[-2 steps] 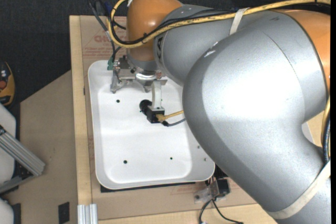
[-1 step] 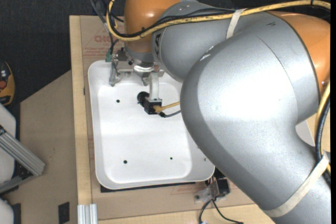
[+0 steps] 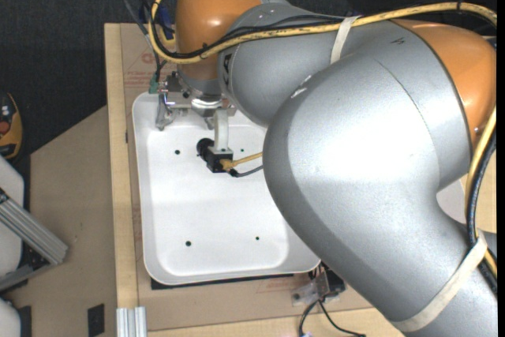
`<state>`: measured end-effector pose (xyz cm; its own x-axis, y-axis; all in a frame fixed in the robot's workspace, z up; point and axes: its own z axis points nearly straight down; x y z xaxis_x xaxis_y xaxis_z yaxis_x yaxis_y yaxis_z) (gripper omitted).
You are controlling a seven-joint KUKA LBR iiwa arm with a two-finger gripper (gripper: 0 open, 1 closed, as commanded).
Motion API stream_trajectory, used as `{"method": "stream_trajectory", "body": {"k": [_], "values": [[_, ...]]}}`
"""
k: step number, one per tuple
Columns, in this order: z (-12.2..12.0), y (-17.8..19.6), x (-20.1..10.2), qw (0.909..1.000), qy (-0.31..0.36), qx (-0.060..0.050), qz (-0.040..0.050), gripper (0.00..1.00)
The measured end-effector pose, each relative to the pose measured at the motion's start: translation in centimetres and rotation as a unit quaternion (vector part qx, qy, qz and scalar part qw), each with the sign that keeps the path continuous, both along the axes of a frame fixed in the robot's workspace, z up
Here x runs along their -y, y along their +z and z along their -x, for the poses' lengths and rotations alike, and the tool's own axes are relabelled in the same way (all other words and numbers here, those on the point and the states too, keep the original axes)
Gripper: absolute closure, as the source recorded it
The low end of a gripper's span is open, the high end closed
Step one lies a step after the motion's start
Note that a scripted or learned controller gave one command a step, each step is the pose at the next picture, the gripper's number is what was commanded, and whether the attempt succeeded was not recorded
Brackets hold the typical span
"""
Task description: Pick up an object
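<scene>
Grey arm (image 3: 371, 170) hangs its claw (image 3: 189, 108) over the far corner of the bin (image 3: 205, 233); width: cannot tell.

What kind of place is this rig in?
Probably a robotics lab or test cell: a grey-and-orange arm reaching over a white bin on a tan bench, dark carpet around it, aluminium framing at the left edge.

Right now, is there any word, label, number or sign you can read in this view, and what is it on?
No text can be read.
Faint red marks on the brown bench board, beside the white bin's far corner, are too blurred to read.
</scene>
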<state>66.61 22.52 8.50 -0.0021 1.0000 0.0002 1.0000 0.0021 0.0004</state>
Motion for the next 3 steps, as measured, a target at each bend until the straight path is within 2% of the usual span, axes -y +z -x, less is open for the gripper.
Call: {"method": "stream_trajectory", "body": {"k": [1, 2, 3], "values": [[-0.2, 8.8, 0.0, 1.0, -0.001, 0.004, -0.0016, 0.0], [-0.1, 9.2, 0.0, 1.0, 0.0, 0.002, -0.0004, 1.0], [-0.2, 27.1, 0.0, 0.9999, 0.0, 0.01, -0.0031, 1.0]]}}
